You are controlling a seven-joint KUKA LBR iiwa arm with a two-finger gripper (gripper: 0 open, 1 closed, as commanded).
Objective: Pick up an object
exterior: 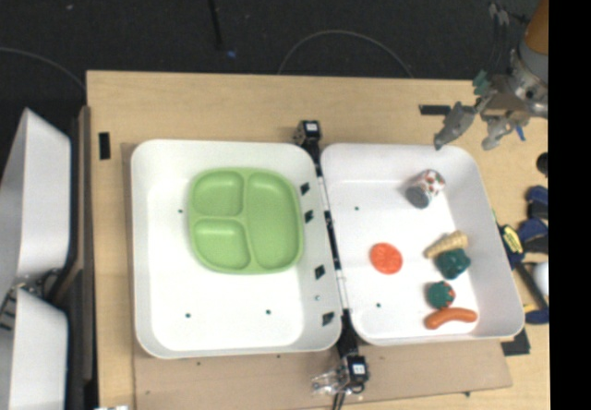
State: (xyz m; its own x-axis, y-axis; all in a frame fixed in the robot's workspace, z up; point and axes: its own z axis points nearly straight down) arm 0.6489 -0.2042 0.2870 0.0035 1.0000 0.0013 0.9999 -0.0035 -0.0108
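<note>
Fingers (475, 128) look spread apart with nothing between them, hanging over the tabletop's (369, 90) far right corner. Closest thing is a small grey-white ball with red marks (423, 188), just below them in the right bin's (369, 311) far corner.

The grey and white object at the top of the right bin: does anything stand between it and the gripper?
Nothing visible does. The gripper hangs open above the bench, just beyond the right bin's far rim, and the grey and white object lies apart from the other items.
</note>
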